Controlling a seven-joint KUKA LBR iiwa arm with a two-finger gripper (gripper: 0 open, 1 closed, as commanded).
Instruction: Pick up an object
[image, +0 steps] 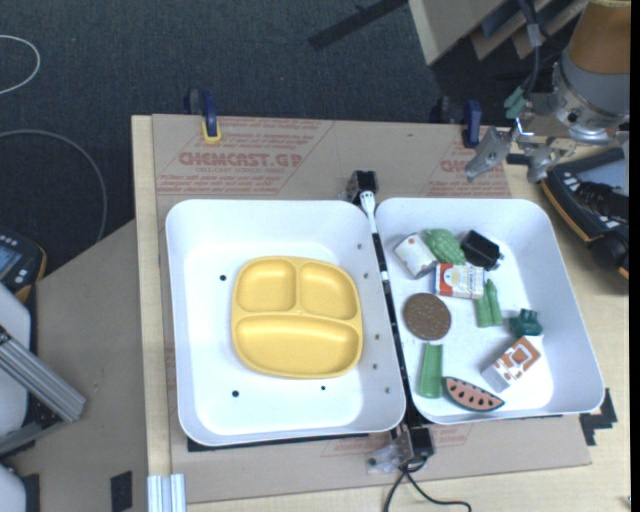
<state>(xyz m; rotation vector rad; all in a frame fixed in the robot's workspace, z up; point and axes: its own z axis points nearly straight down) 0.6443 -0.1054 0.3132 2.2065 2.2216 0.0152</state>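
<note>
Objects for picking are all lying in the right bin (560, 260), none of them in the claw. Nearest the lower edge of the frame, a watermelon slice (472, 394) is sitting by the bin's front rim, with a small orange-and-white carton (514, 362) just beside it to the right and a green cylinder (431, 369) just to its left. Farther up, a brown disc (427, 316) is resting near the bin's left wall, and a dark green block (525, 323) is lying toward the right side. A green stick (488, 304) is lying between them, touching a red-and-white carton (461, 280). At the far end of the cluster, a white cylinder (412, 254), a green leafy piece (441, 243) and a black block (481, 249) are sitting close together. In the left bin (190, 300), a yellow divided plate (296, 316) is lying flat near the middle. Both bins are resting on a brown board (250, 160) held by blue clamps (209, 113). At the upper right of the frame, beyond the right bin's far rim, the gripper (492, 152) is hovering over the board, holding nothing; cannot tell whether its fingers are apart or together.
</note>
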